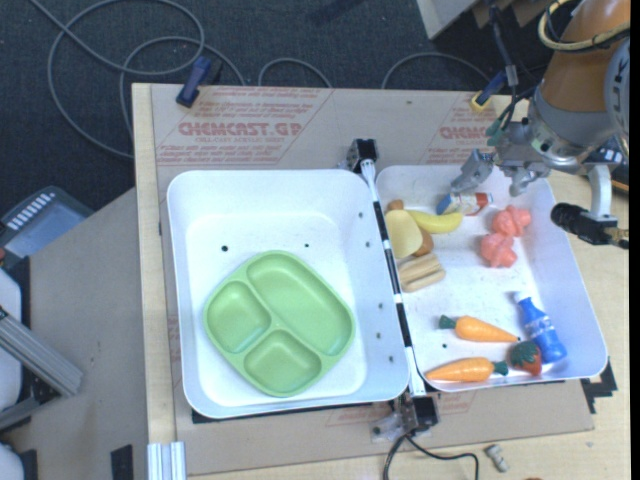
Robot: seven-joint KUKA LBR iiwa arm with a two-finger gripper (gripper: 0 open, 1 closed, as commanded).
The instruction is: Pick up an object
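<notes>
Grey arm with an orange band reaches in from the right, wrist over the far corner of the right shallow white bin [575,268]. We note its two-finger jaws [497,175] spread open, one finger toward the bin's far-left side, the other toward the middle; nothing sits between them. Just below the left finger lies a small white-and-red object with a blue part [468,204], too small for us to identify, touching the tip of a yellow plastic banana [438,221].

Same bin, left side: a pale yellow rounded piece [403,232] and a tan bread-like stick [420,271] against the dividing wall. Two pink lumpy pieces [505,235] lie mid-bin, apart from the jaws. Nearer us: two orange toy carrots [478,329], a blue bottle with white cap [538,327] and a red strawberry-like piece [527,358] beside it.

Left white bin [190,208] carries a light green plastic divided plate [279,322] with three compartments.

Both bins rest on a cardboard-covered surface [250,128] printed in red lettering
</notes>
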